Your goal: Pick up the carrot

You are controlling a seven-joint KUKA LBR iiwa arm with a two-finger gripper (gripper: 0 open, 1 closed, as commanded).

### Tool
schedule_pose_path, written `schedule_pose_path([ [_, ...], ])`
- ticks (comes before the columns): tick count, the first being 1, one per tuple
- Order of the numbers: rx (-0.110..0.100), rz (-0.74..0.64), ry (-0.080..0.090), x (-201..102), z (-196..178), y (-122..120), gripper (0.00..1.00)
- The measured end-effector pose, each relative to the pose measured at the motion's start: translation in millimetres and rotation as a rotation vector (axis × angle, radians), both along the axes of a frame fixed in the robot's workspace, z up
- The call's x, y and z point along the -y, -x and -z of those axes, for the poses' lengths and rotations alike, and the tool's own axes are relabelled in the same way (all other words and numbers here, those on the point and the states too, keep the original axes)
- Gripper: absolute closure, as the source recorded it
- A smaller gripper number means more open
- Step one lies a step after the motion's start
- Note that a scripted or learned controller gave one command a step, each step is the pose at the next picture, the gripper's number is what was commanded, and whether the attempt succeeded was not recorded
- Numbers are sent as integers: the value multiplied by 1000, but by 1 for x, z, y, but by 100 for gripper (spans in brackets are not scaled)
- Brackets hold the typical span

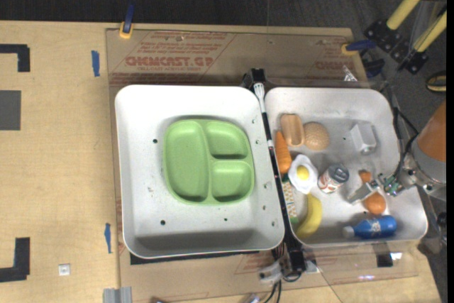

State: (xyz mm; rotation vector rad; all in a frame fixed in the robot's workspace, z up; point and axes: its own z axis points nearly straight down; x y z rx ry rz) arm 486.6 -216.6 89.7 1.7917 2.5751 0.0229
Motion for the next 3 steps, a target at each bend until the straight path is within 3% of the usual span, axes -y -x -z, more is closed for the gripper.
schedule_pose_path([
  [1,-3,289,9,-40,1,-5,0],
  [2,-18,384,3,-81,-20,7,0],
  [3,-12,629,-1,-70,1,4,0],
])
